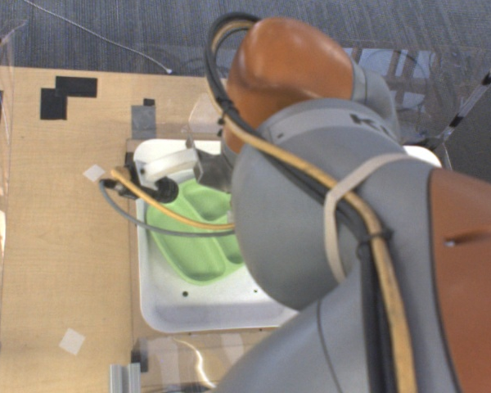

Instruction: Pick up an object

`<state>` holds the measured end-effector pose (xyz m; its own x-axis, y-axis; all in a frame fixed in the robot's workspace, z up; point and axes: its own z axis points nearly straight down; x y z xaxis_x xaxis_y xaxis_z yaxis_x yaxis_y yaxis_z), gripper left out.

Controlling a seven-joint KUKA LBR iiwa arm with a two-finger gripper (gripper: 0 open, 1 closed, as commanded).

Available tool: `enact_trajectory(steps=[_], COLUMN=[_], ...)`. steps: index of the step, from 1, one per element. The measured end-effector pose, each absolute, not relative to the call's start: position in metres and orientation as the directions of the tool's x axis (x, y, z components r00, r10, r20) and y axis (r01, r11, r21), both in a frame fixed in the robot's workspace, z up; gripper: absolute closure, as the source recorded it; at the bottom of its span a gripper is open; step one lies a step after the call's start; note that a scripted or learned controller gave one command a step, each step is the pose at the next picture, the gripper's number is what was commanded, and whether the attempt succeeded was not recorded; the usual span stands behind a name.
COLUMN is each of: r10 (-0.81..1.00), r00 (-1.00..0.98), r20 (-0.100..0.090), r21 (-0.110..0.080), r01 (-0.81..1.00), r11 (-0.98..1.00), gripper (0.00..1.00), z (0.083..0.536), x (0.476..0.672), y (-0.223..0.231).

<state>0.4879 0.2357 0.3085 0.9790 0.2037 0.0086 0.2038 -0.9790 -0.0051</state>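
Where carpet meets wooden bench [57, 244], white bin [196, 313] with green tray [198, 248]; claw state indiscernible

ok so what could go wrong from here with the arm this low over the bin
The arm covers most of the white bin, so the camera cannot confirm any grasp. The green tray is wide and shallow, likely awkward to pinch. The yellow cable loops low over the tray and might snag.

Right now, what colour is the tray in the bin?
Light green tray, seen in the camera view.
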Motion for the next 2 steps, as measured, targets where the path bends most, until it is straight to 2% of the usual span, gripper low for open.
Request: enact_trajectory(steps=[1, 2], r10=[0.202, 0.625], r00=[0.979, 0.781], r20=[-0.007, 0.003], r21=[0.004, 0.002], r01=[0.203, 0.625], r11=[-0.979, -0.781], gripper=[1.0, 1.0], z=[0.213, 0.287], x=[0.486, 0.514], y=[0.233, 0.234])
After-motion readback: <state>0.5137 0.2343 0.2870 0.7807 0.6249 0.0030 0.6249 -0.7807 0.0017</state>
